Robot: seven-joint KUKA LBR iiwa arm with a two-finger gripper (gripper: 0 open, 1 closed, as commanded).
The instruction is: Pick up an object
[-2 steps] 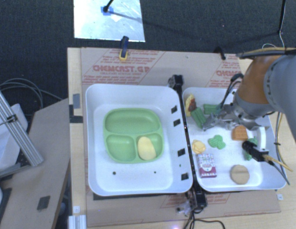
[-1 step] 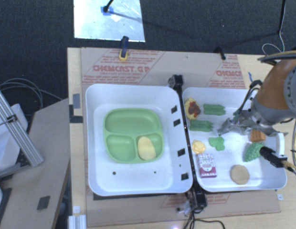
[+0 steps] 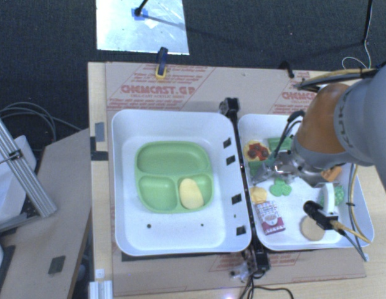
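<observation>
Two white bins on a cardboard-topped bench over dark carpet; gripper state unclear

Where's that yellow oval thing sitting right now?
The yellow oval piece lies in the lower right compartment of the green divided tray, inside the left white bin.

Two bins side by side on the bench. Left bin holds a divided tray; an oval object lies in its near-right compartment. Gripper sits low over the right bin; a packet lies nearer the camera than the fingers, a flat disc to its right.
</observation>
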